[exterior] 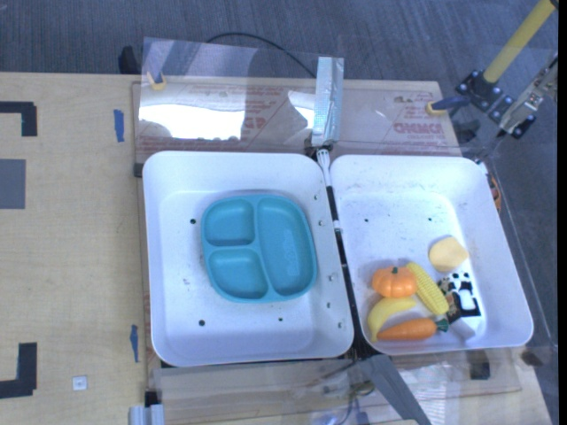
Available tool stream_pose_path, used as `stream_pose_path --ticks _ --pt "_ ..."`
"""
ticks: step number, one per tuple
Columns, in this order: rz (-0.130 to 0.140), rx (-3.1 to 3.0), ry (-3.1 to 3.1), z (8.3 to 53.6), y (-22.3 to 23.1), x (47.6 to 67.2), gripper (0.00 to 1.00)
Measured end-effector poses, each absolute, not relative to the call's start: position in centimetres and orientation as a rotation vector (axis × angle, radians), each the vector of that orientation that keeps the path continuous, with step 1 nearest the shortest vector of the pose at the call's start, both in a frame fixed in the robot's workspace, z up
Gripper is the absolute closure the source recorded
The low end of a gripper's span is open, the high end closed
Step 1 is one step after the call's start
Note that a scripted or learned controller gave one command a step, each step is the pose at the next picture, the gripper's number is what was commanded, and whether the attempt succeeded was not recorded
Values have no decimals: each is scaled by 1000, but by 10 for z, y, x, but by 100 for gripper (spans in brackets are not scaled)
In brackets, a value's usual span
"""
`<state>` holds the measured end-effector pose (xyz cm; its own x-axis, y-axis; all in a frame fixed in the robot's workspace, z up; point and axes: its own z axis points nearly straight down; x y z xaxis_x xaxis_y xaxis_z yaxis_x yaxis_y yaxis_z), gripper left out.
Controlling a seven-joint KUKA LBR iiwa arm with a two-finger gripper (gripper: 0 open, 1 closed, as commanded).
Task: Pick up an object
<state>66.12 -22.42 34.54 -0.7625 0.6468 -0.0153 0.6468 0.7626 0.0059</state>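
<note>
Gripper state cannot be told; toy foods [415, 301] huddle in the right bin's [390, 202] near corner, likely crowding any grasp.

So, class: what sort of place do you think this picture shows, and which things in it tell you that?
Probably a robotics lab test bench, not a kitchen: two white bins side by side on a wooden bench, plastic toy food in one, a divided blue plate in the other.

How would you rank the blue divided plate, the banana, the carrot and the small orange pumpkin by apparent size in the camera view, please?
1. blue divided plate, by far the largest
2. banana and carrot, too alike to rank
3. small orange pumpkin
</note>
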Motion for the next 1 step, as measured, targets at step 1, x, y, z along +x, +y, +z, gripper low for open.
stream_pose_path --ticks 1 --pt "-1 974 2971 385 -222 660 100"
